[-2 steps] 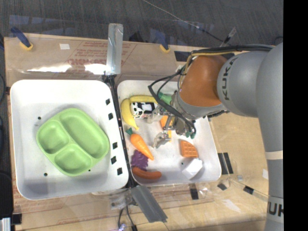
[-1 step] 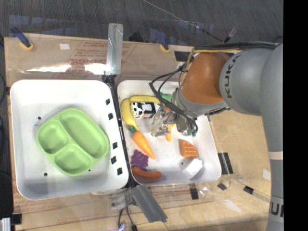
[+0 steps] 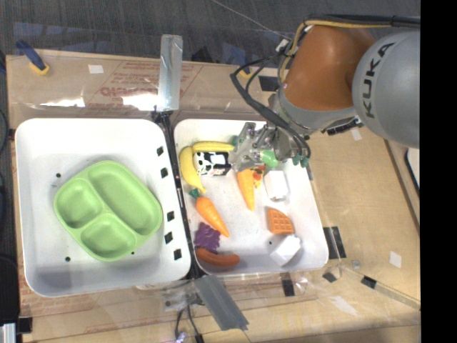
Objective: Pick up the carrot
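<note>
Two orange carrots lie in the right bin (image 3: 308,213). One carrot (image 3: 247,189) points down in the middle of the bin, its thick end just under my gripper (image 3: 250,150). The other carrot (image 3: 212,216) lies slanted lower left, beside a purple toy (image 3: 207,234). My gripper hangs over the bin's upper middle, right of the banana (image 3: 190,167). Its metal parts and cables hide the upper end of the nearer carrot. I see nothing held between its fingers.
Beside the banana sits a black-and-white toy (image 3: 211,163). A waffle (image 3: 280,221), two white blocks (image 3: 275,185) (image 3: 286,249) and a brown sausage (image 3: 218,260) share the right bin. The left bin (image 3: 36,263) holds a green divided plate (image 3: 107,209).
</note>
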`<state>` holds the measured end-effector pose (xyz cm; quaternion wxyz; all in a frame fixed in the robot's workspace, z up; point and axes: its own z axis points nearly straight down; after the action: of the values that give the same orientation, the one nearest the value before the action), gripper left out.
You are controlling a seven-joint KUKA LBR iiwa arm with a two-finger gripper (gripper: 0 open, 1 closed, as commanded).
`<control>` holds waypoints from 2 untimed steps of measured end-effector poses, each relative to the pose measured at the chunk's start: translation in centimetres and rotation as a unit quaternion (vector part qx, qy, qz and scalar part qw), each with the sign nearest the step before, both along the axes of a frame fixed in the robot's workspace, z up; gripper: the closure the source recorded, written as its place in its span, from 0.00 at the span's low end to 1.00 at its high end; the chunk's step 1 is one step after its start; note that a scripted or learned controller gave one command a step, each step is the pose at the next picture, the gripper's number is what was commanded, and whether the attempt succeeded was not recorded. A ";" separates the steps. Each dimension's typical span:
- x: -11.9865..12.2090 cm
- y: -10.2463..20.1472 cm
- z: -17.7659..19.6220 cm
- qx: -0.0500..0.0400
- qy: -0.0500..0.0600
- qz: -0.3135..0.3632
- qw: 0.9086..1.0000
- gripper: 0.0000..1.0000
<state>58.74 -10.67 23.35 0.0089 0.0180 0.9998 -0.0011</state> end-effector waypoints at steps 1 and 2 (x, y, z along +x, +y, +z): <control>-0.6 -6.4 9.9 -0.002 0.004 0.055 0.998 1.00; -3.3 -10.4 2.4 0.000 0.010 0.223 0.975 1.00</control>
<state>55.46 -21.09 25.72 -0.0014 -0.2055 0.9787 0.0004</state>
